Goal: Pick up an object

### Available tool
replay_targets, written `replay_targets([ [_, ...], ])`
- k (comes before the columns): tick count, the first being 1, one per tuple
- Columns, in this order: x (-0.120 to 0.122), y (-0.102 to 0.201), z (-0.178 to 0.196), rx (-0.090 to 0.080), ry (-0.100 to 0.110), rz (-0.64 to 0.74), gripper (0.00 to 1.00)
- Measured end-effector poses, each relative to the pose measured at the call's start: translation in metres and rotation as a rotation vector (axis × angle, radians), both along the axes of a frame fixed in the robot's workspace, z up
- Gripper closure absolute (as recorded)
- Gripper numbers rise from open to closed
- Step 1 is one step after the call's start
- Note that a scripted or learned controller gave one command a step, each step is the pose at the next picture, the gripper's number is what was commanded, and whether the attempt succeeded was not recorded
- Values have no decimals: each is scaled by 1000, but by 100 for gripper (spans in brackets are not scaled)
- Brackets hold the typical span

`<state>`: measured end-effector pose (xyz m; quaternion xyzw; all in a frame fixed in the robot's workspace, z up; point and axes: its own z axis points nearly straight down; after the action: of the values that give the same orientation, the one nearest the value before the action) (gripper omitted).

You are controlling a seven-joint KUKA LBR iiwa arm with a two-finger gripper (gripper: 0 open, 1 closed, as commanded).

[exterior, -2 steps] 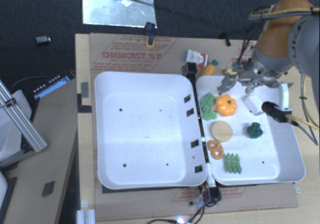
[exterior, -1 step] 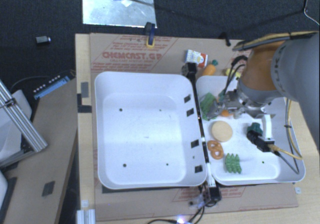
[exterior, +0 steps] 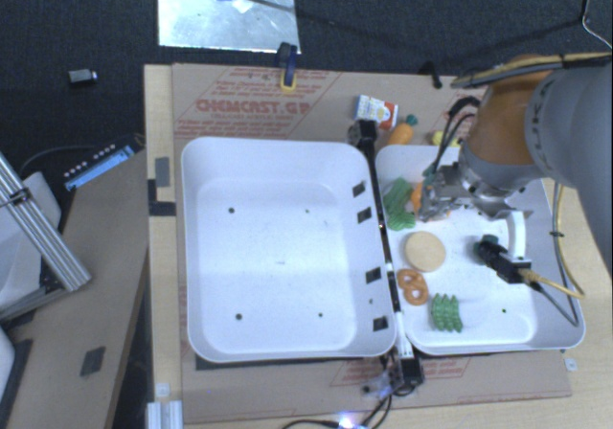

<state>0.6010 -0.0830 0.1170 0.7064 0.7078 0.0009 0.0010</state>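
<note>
Two shallow white bins are sitting side by side on the desk, resting on a sheet of brown cardboard. The left bin is showing just its bare white floor. The right bin is holding the small items, five that I can count.

One round tan disc is lying near the middle of the right bin. Just below it, one small orange pretzel-shaped piece is lying close to the divider between the bins. To the lower right of the pretzel, one ridged green piece is lying on the bin floor. Up near the divider, one leafy green piece is lying, with one small orange piece just beside it on its right edge.

The arm is reaching in from the right, its grey body and orange band hanging over the upper right corner of the right bin. The claw is sitting low at the upper part of that bin, right next to the leafy green piece and the orange piece; whether it is spread or pressed together cannot be told, since the wrist is hiding its tips.

Outside the bins, beyond the right bin's top edge, one white-and-red item and one orange item are lying on the cardboard.
</note>
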Motion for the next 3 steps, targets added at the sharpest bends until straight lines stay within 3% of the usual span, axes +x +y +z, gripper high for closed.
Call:
replay_targets([
  [1,-119,-10,-33,2,9,-5,100],
  [2,-66,-6,-5,-1,-3,3,100],
  [3,-34,-9,123,-3,-11,4,100],
])
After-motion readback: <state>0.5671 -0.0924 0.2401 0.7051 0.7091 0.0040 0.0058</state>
